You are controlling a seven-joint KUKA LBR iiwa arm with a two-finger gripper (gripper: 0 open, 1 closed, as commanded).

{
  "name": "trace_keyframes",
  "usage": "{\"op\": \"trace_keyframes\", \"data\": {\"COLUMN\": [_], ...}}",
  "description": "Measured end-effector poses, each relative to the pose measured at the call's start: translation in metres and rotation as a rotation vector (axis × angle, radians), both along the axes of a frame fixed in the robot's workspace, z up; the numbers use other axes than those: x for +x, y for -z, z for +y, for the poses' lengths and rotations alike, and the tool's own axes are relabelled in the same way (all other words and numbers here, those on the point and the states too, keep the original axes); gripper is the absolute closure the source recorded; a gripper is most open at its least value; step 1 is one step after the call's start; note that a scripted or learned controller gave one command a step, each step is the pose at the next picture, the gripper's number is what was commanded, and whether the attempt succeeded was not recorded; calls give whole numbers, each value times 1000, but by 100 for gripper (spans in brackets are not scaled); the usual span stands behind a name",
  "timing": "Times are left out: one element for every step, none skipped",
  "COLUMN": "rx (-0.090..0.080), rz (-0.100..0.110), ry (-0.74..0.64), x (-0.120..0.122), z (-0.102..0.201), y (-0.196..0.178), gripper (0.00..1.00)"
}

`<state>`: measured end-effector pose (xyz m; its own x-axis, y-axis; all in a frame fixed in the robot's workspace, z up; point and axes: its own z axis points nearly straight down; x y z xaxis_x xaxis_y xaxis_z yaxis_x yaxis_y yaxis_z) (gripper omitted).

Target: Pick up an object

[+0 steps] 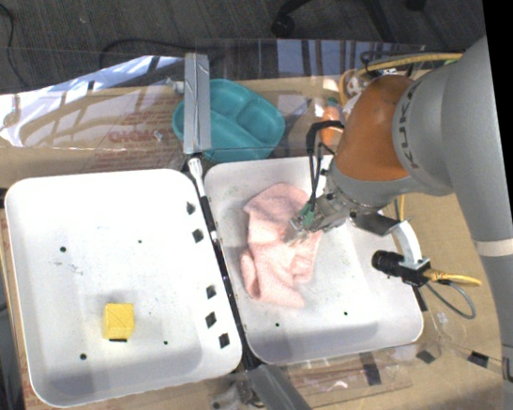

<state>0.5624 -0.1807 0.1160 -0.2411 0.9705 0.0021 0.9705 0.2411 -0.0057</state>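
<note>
- The right bin holds a crumpled pink cloth, lying left of the bin's middle, toward 9 o'clock, near the wall shared with the other bin.
- The cloth runs long from 12 to 6 o'clock, and its lower end bunches toward 7.
- The gripper is down at the cloth's 2 o'clock edge, right on the fabric where it rucks up.
- Whether the jaws are open or closed on the cloth cannot be told; the wrist and the folds hide the tips.
- The arm comes in from 3 o'clock, its orange band over the bin's 1 o'clock corner.
- The left bin holds a small yellow block at about 7 o'clock, well apart from the cloth.
- A teal tub sits on the bench outside the bins, at 12 o'clock from the right bin, just past its rim.
- A clear plastic sheet lies beyond the left bin, at its 12 o'clock.
</note>
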Motion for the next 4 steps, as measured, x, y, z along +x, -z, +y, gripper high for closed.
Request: {"op": "trace_keyframes", "data": {"rx": [-1,-1,0,-1], "rz": [-5,-3,-5,-5], "ry": [-177,-180,-244,-249], "x": [60,60,91,91], "z": [-10,-10,-6,-6], "y": [-90,-100,-70,-80], "gripper": [100,100,100,100]}}
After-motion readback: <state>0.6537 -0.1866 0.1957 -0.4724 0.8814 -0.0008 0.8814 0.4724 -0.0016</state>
